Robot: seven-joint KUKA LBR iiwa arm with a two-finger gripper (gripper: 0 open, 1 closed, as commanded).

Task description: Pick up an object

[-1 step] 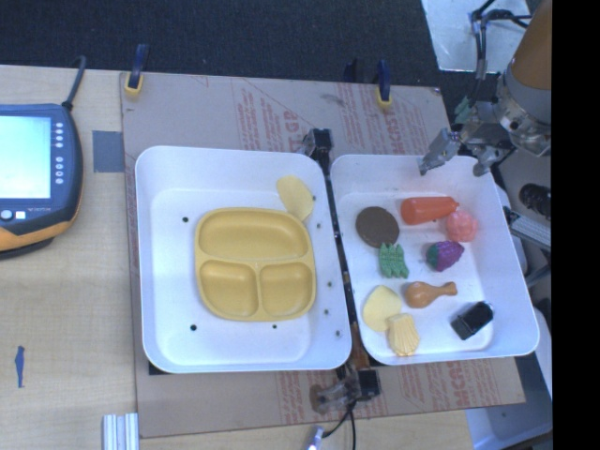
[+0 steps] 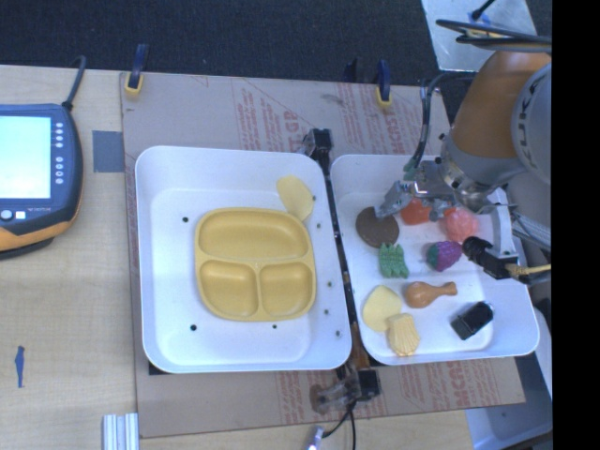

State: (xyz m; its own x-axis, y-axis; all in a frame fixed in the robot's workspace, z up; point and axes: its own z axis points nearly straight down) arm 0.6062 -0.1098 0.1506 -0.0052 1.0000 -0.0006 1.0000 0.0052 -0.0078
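Observation:
The right bin holds several toy foods: a brown piece, a green piece, a purple piece, an orange-red piece, a pink one, a drumstick, a pale yellow slice, a yellow corn-like piece and a black block. My gripper hangs low over the upper part of that bin, right above the orange-red piece. I see nothing clearly held.
The left bin carries a yellow divided tray and a pale yellow piece near its upper right. A handheld pendant lies at the far left. Clamps hold the board's back edge.

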